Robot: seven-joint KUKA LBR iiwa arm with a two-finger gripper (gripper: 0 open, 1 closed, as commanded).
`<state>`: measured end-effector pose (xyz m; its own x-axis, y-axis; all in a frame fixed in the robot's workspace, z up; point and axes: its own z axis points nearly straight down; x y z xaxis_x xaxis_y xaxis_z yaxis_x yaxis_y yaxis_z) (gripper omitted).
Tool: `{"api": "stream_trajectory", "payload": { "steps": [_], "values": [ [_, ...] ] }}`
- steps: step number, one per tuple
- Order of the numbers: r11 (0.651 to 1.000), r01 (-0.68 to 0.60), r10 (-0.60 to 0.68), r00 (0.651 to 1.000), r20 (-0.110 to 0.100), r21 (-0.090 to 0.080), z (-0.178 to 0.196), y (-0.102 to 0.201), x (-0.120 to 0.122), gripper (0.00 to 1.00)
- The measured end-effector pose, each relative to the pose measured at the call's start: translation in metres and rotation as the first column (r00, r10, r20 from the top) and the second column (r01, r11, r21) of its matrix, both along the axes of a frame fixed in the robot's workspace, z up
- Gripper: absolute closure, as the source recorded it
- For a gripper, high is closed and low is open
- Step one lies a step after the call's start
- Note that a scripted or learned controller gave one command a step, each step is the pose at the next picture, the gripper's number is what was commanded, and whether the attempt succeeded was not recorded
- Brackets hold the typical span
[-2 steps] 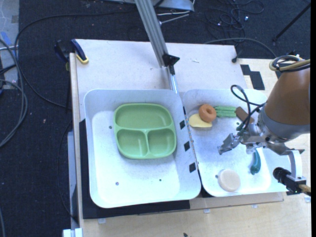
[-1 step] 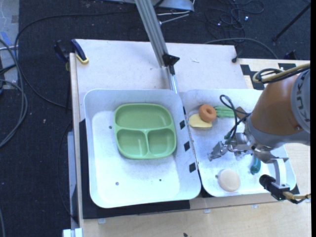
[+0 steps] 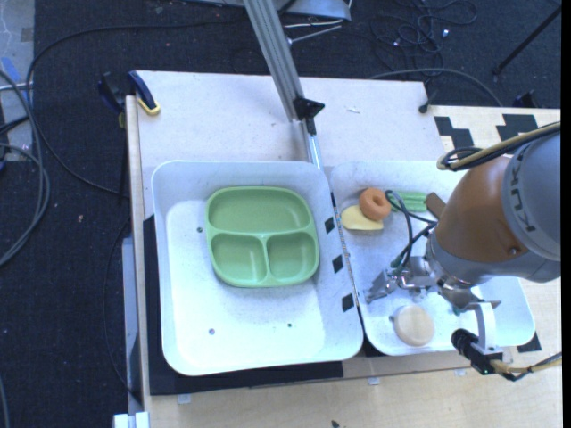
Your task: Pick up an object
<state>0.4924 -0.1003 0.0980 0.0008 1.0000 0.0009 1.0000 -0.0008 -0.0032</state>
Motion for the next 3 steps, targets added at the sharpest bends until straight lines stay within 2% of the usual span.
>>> {"api": "stream_trajectory", "payload": {
  "steps": [1, 3],
  "values": [
    [1.000, 0.001, -0.001, 1.000, 0.002, 0.000, 0.012, 0.000, 0.000, 1.00],
    [1.000, -0.004, 0.004, 1.000, 0.008, -0.002, 0.131, 0.005, -0.011, 1.00]
  ]
}}
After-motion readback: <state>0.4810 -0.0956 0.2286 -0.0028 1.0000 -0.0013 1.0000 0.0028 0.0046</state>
